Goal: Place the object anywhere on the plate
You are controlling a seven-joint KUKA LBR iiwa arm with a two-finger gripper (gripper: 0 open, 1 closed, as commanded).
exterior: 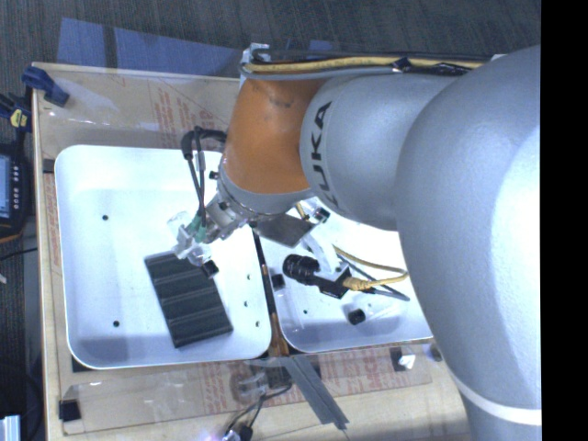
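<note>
The gripper (195, 240) hovers in the left bin (83, 246) (whether its jaws are wide or narrow cannot be told) at the upper end of a dark ribbed object (188, 299), which lies on the bin floor.

A dark grey ribbed carpet floor (138, 3) runs along the top, with a flat blue sheet (138, 46) lying on it beside the desk edge. The pale wooden desk (119, 99), printed with faint red lettering, carries blue clamps (41, 85) at its upper left corner. A black device (14, 186) sits at the left edge. Bright light falls on the desk.
</note>
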